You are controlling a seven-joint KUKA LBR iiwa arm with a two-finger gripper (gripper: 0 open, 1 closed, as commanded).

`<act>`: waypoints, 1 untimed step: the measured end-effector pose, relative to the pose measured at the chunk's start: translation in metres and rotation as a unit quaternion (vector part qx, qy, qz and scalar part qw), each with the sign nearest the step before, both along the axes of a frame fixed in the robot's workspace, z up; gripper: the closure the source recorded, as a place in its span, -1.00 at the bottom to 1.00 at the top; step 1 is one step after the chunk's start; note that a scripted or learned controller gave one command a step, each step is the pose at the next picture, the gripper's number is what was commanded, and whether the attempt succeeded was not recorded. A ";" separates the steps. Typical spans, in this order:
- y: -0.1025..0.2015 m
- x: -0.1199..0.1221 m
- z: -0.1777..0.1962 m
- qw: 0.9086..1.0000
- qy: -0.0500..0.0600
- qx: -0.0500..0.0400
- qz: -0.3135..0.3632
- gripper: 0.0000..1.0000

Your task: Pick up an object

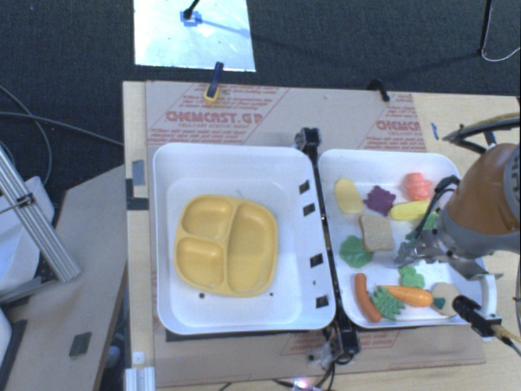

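1. Reaching in from the right, the gripper point(409, 255) hovered low over the right bin point(342, 163), just beside the bread slice point(377, 233), plausibly lining up a pick among the toy foods crowded there.
2. The yellow divided plate point(227, 244) lay alone in the left bin point(236, 157).
3. Whether the jaws stood apart or closed could not be told; the arm point(486, 206) hid the bin's far corner.
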State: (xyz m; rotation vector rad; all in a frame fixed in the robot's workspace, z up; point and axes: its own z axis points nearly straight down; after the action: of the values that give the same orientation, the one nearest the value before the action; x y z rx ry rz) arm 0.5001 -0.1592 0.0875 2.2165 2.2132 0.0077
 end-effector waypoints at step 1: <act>0.000 0.003 0.011 1.000 -0.001 0.000 0.002 1.00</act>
State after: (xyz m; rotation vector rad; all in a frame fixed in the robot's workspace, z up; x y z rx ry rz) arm 0.5026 -0.1594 0.0984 2.2126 2.2162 0.0092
